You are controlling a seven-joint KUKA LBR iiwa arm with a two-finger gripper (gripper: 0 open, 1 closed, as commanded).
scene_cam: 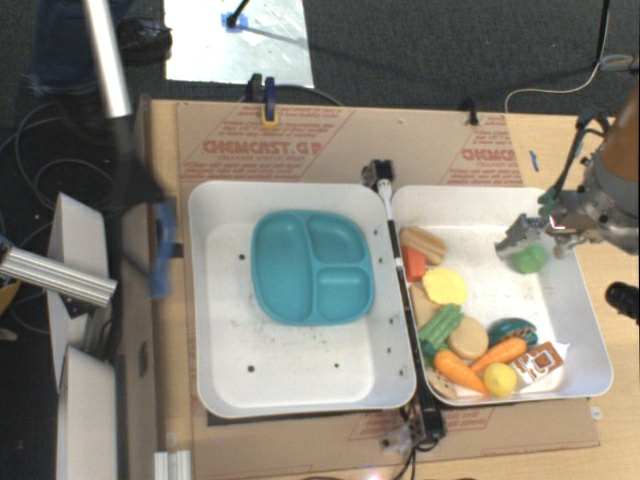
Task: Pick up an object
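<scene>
From above, the gripper [540, 236] hangs over the right bin [580, 313], near its far right corner. A small green ball [530, 259] lies directly under its tip, touching or just below it; whether it is pinched between the fingers cannot be told, nor whether they are spread or pressed together. The ball is round, so it has no clear long axis or pointing direction.

Along that bin's near left side lies a heap of toy food: a yellow piece [445, 287], a carrot [459, 370], a lemon [499, 378]. The left bin [225, 368] carries a blue divided plate [311, 268] in its middle.
</scene>
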